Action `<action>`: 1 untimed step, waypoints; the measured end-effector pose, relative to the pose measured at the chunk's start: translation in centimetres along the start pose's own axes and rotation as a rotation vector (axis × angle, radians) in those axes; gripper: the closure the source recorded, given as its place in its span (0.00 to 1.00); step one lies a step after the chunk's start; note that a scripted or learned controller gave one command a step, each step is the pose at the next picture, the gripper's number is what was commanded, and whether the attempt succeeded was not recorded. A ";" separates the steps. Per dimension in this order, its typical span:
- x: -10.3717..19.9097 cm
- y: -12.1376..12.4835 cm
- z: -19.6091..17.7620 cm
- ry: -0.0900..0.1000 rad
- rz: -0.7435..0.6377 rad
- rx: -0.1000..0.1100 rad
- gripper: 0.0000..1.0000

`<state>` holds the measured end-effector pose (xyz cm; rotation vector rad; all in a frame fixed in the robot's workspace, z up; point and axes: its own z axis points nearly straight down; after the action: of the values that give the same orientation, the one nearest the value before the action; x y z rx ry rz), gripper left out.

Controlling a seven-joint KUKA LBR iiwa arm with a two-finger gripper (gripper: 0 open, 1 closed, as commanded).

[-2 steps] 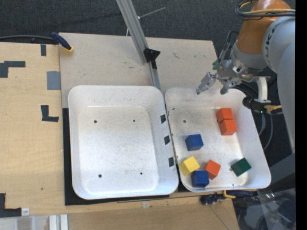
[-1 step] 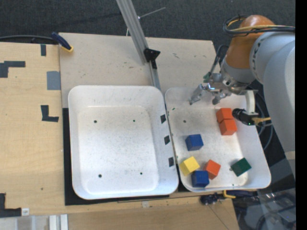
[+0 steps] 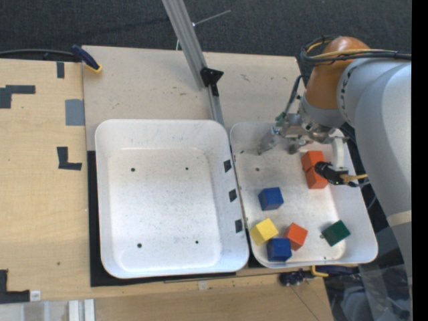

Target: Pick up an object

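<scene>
My gripper [image 3: 289,138] hangs over the far end of the right bin [image 3: 249,179], under the orange wrist band. An orange block [image 3: 313,169] lies just to its near right, close beside the gripper and partly under the wrist hardware. Further toward the front of that bin sit a blue cube [image 3: 271,198], a yellow cube [image 3: 265,230], a second blue cube [image 3: 279,249], a small orange-red cube [image 3: 296,235] and a green cube [image 3: 336,233]. I see nothing held by the gripper.
The left bin [image 3: 107,179] stands beside the right one, their rims touching. A slanted metal rail [image 3: 190,39] runs from the top of the view down to the bins' far edge. The grey arm covers the right side.
</scene>
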<state>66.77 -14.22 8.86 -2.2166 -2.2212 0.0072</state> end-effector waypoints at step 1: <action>0.1 0.1 -1.3 -0.001 -0.001 -0.004 1.00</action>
<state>66.91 -14.16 10.17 -2.2173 -2.2247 0.0040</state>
